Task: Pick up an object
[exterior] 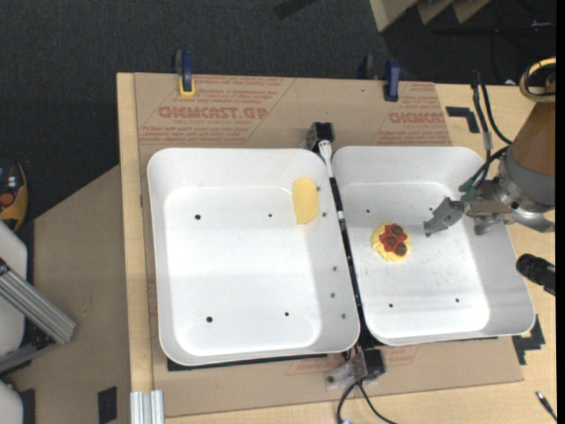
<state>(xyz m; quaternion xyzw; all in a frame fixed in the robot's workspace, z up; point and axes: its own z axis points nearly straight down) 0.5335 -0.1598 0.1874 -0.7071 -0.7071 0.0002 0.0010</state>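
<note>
Gripper [439, 223] sits above right bin [494, 312], just right of the red-topped yellow object [391, 242]; finger state cannot be told; pale yellow object [305, 200] lies in left bin [177, 325].

Two shallow white bins are counted on the bench: a left bin [168, 263] and a right bin [494, 312]. One pale yellow object [305, 200] is seen in the left bin, and one yellow-and-red object [391, 241] in the right. Two blue clamps [184, 64] [392, 76] are counted at the board's far edge. One arm is present, carrying one gripper [439, 220].
</note>
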